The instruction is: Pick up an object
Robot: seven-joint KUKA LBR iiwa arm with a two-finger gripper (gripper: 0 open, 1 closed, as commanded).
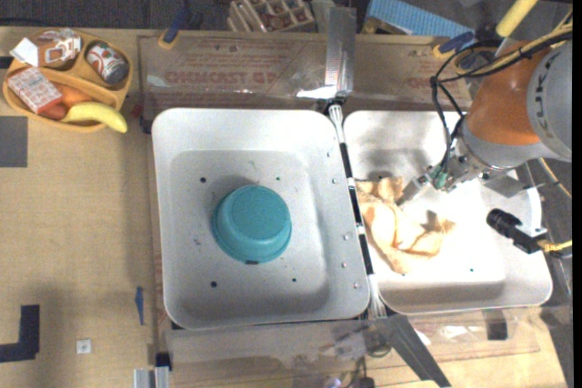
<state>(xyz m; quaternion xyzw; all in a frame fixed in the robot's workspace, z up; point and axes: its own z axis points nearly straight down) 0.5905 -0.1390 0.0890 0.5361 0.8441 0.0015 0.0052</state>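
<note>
Pincer [426, 184] hovers beside yellow cloth [393, 223], teal bowl [254, 223] apart

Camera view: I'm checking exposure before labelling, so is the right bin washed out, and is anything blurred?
Camera view: the right bin glares near-white, flattening its floor; the tool is soft and small; the teal bowl in the left bin reads sharp.

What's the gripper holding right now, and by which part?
Cannot be told. The gripper sits low in the right bin beside the yellowish cloth; no object visibly between its fingers.
</note>
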